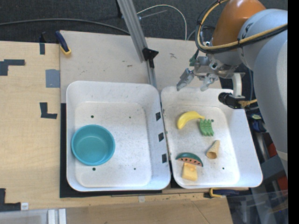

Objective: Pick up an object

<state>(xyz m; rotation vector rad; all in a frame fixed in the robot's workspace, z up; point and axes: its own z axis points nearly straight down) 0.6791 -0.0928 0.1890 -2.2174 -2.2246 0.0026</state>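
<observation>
gripper (193, 82) hung spread, empty, over right bin's (243, 171) far rim. banana (188, 118) touched green toy (206, 126); likely risk: fingers catching both, or banana rolling free.

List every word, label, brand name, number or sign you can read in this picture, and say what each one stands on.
None: no legible text shows.
The grey and dark tape pieces on the wooden bench are plain, without print.
The two white bins, the blue bowl and the toy foods, such as the banana, bear no lettering.
The arm's orange band and the gripper show no marking that can be made out.
</observation>
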